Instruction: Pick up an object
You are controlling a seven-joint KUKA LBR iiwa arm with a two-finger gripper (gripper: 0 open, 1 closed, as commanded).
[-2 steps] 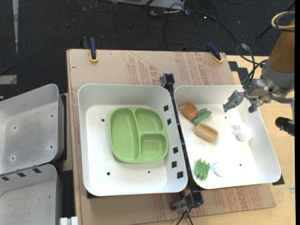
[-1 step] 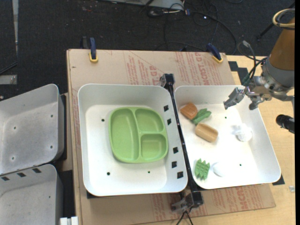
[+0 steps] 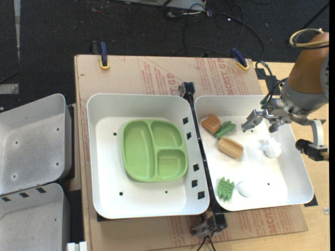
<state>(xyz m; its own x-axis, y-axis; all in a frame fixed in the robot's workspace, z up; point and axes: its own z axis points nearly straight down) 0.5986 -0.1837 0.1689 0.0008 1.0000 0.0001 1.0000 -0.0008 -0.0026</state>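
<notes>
Camera view, looking down at a slant on the bench (image 3: 136, 67), a cardboard-covered board held by blue-and-yellow clamps (image 3: 104, 56) at its far edge. Two shallow white bins sit side by side on it.

Left bin (image 3: 99, 156): one green divided plate (image 3: 155, 150) lying flat near the middle, three compartments, nothing in them.

Right bin (image 3: 293, 187): the loose objects. A brown bread-like block (image 3: 211, 124) sits near the far left corner, just beside a green leafy piece (image 3: 226, 129) that angles toward the bin's middle. A tan cylinder (image 3: 230, 148) lies close in front of those two. Toward the near edge, a green ridged piece (image 3: 225, 187) lies beside a small white rounded object (image 3: 244, 189). A crumpled white item (image 3: 271, 149) rests apart, toward the right side (pale against the bin floor, hard to make out its shape).

My arm (image 3: 309, 72) comes in from the right, orange band showing above the wrist. My gripper (image 3: 258, 120) hangs over the far part of the right bin, to the right of the green leafy piece and above the crumpled white item in the frame. The fingers are spread apart and nothing sits between them. No object is lifted; all rest on the bin floor.
</notes>
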